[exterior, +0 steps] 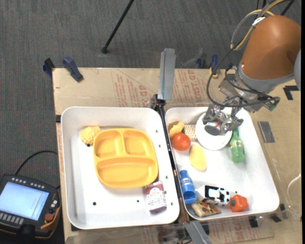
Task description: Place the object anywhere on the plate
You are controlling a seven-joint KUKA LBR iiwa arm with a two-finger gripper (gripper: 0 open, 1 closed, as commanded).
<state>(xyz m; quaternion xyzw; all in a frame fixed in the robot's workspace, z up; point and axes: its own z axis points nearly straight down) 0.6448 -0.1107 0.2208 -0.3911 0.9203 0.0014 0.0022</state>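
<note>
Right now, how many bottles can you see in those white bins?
2. A green bottle lies in the right bin, just right of the white bowl. A blue bottle lies near that bin's left wall. Others may be hidden beneath the arm.

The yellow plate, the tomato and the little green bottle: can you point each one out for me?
yellow plate (126, 173): camera view, on the floor of its big lower compartment.
tomato (181, 142): camera view, on the middle of its red skin.
green bottle (237, 150): camera view, on the middle of its body.

Two white bins (71, 136) are seen side by side. One yellow divided plate (125, 157), one corn piece (89, 134) and one small carton (155, 197) are counted in the left — the right bin (262, 187) holds one tomato (181, 142), one blue bottle (187, 186), one green bottle (237, 149) and one white bowl (213, 139).
</note>
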